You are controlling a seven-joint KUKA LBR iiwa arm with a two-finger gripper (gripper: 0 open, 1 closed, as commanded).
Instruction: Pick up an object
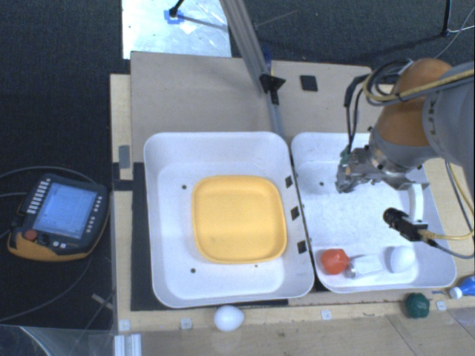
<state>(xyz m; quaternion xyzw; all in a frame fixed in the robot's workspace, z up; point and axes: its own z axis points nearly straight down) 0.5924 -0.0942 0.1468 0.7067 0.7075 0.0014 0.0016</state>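
A: Where is the gripper [346, 182]?

B: Over the right bin [312, 150], near its upper left part, hanging from the grey arm with the orange band. I cannot tell whether it is open or closed; it is too small and dark here.

A: And the things to pick?

B: Along the right bin's lower edge: a round red-orange object [333, 261], a clear, glossy piece [361, 267] just beside it, and a smooth white egg-shaped object [401, 258]. All lie well apart from the gripper.

A: The left bin [167, 273]?

B: It holds a square yellow plate [239, 218] with rounded corners, matte and shallow.

A: Anything outside the bins?

B: Another white egg shape [228, 318] on the table [193, 87] below the left bin, and a dark green ball [416, 305] at lower right.
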